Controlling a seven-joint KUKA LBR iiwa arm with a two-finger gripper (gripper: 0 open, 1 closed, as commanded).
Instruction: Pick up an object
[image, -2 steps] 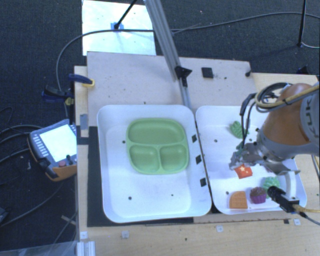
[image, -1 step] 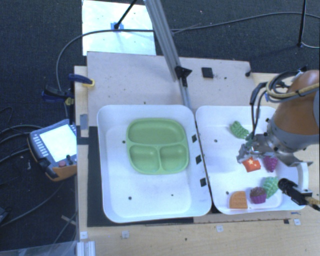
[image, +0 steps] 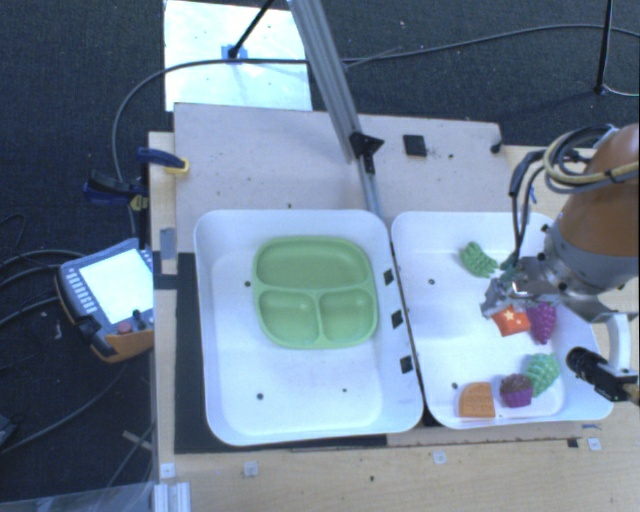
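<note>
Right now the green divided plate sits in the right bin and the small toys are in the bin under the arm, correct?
Not quite. The camera view shows the green plate in the left bin, not the right. The small toys, such as the purple grapes, do lie in the right bin under the arm.

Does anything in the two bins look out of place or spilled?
Nothing is spilled or damaged. The green divided plate lies flat in the left bin, turned slightly askew to the bin's edges. In the right bin, the toy foods lie scattered loosely, with the gripper above the orange piece.
</note>
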